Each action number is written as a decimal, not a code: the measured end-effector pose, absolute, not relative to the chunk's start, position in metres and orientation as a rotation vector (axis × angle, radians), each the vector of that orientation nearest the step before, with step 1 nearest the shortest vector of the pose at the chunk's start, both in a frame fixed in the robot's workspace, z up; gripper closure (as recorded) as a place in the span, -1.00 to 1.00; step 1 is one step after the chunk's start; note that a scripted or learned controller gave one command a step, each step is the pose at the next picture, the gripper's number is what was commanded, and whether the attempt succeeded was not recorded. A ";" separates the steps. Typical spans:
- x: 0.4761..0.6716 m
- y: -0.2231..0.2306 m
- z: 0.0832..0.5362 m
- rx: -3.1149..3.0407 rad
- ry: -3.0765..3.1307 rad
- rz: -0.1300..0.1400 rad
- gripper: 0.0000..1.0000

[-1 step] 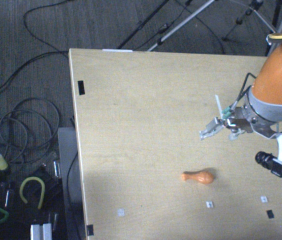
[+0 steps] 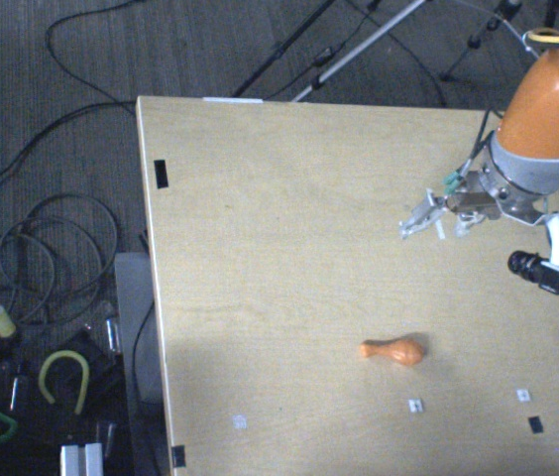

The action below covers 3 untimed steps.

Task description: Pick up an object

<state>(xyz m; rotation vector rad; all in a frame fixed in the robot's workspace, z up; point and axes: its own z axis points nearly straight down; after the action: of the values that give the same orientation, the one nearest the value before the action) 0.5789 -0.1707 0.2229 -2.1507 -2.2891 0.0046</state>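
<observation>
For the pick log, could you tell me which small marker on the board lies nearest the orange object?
The pale square marker, just below the orange object.

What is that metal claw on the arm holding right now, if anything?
Nothing. The end effector hangs above bare tabletop, with no object between its fingers. The orange pear-shaped object lies apart, nearer the camera.

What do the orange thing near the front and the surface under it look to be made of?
Orange object: probably smooth plastic or rubber, judging by its even colour and soft sheen on the bulb end; too small to be sure. Board: pale wood or laminate, matte, with faint grain-like streaks and a few small square markers.
</observation>
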 end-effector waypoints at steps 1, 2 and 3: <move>0.636 -0.195 0.146 -1.945 -2.468 0.003 -1.00; 0.669 -0.188 0.084 -1.834 -2.553 0.003 -1.00; 0.668 -0.145 0.084 -1.699 -2.644 0.003 -1.00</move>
<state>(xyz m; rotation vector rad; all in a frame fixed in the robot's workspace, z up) 0.6685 -0.1454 0.0841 -1.6988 -2.6439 0.0029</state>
